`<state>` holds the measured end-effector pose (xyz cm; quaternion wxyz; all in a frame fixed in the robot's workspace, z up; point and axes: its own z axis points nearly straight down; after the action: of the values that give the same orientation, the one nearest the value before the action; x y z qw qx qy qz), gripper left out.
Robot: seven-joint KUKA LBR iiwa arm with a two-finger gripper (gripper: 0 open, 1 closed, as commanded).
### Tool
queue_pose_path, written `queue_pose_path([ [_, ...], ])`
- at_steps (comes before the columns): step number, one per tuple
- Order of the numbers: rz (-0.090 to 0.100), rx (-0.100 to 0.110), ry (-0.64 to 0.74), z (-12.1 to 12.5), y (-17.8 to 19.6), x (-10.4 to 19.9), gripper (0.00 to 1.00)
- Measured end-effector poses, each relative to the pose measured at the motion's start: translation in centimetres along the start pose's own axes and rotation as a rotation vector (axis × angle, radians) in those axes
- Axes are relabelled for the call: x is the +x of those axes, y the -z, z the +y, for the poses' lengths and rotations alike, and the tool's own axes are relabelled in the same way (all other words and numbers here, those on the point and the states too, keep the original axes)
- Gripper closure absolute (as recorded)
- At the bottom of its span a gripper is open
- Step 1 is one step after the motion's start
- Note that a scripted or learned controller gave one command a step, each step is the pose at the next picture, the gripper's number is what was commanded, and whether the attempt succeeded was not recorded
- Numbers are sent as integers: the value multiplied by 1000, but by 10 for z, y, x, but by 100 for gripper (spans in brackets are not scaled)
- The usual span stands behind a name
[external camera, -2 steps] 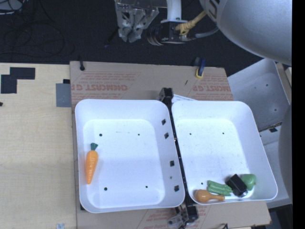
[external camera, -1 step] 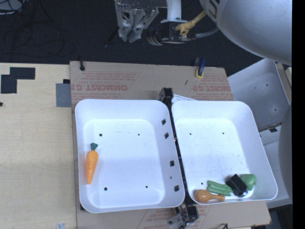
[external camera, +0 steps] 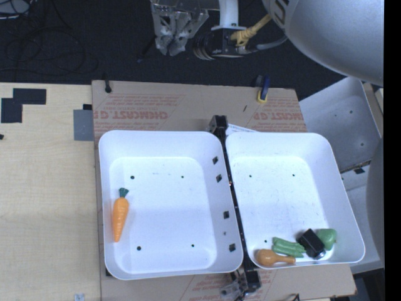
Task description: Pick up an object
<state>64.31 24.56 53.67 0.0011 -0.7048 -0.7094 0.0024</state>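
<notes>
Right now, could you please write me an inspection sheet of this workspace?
Surface: two white bins side by side, left bin and right bin, on a cardboard sheet.
Job's things: toy carrot by the left bin's left wall; green pod, black block, green piece and orange piece bunched in the right bin's near corner.
Clutter: nothing seen.
Gripper: gripper raised beyond the bins, holding nothing.
Cables: loose cables on the dark floor, far left.
Surroundings: wooden bench, grey plate.
</notes>
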Motion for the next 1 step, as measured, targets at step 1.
queue_pose_path([
  [1, 0, 0, 0, 0, 0, 0, 100],
])
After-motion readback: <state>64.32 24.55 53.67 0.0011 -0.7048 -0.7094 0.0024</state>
